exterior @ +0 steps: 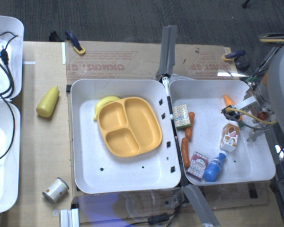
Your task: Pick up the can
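Well, my end effector (248, 115) hung over the right bin (255, 174), grip state unclear, while the can (55, 189) lay on the tabletop (42, 145).

Bright even light, soft shadows, slightly grainy

Silver can (55, 189) on side, outside bins, bench's lower-left.

The left white bin (80, 141) holds a yellow three-compartment plate (129, 126) with a banana (104, 103) tucked at its far-left edge. In the right bin (255, 169) lie a small green-patterned carton (181, 116), two sausages (185, 151), a red box (197, 165), a blue bottle (213, 168) and a carrot (228, 100). A yellow mustard bottle (48, 102) rests on the bench, left.
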You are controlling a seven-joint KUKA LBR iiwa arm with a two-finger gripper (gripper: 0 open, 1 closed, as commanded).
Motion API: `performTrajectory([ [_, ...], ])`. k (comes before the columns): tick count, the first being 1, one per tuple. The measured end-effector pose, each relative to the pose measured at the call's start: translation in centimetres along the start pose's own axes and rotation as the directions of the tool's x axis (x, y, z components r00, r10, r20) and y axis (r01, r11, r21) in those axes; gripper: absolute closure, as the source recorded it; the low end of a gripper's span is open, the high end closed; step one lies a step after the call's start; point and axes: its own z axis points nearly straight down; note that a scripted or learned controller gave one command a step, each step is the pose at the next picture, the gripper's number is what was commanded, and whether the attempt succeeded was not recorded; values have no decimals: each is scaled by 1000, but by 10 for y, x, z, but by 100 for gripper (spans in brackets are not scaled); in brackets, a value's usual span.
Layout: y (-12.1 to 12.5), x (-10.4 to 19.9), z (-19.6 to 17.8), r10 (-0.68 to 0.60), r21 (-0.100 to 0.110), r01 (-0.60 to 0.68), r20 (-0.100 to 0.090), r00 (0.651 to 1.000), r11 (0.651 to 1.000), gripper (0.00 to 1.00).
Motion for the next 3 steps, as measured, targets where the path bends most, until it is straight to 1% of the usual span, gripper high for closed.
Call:
performTrajectory([
  [1,-16,-42,5,18,-14,-18,-26,1000,1000,0],
  [2,-21,-55,6,-70,-19,70,-29,997,997,0],
  [3,-25,-71,7,-72,-20,71,-30,997,997,0],
])
